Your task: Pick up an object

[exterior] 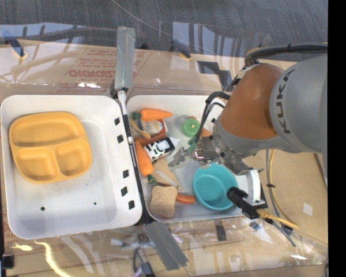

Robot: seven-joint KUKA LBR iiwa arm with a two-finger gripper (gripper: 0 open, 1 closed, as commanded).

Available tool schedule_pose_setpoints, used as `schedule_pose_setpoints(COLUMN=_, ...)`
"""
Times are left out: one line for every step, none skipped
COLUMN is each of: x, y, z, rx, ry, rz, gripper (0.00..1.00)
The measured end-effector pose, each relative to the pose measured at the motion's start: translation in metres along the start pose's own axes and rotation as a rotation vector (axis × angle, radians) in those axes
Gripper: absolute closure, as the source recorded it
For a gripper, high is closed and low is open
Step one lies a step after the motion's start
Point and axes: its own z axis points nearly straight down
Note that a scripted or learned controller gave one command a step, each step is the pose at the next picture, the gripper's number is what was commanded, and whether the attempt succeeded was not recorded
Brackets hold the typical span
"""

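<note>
My gripper [183, 154] hangs low over the middle of the right bin [179, 100], under the orange wrist band. Just left of it lie a black-and-white carton [157, 148] and an orange carrot [143, 158] along the bin's left wall. A teal bowl [212, 188] sits right below the gripper, toward the bin's front. A second carrot [154, 114] and a green round object [190, 125] lie at the back. A slice of bread [163, 201] rests in the front left corner. The arm hides the bin's right part.
The left bin [98, 206] holds a yellow divided plate [49, 145] in its back left part. A grey divider strip [124, 56] runs between the bins. A small orange piece [185, 199] lies between bread and bowl. Cardboard and cables surround the bins.
</note>
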Motion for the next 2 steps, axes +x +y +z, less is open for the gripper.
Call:
schedule_pose_setpoints(x=-0.025, y=-0.013, z=0.112, rx=0.001, ry=0.001, rz=0.023, gripper=0.00)
schedule_pose_setpoints(x=-0.025, y=-0.012, z=0.101, rx=0.000, ry=0.001, rz=0.018, gripper=1.00)
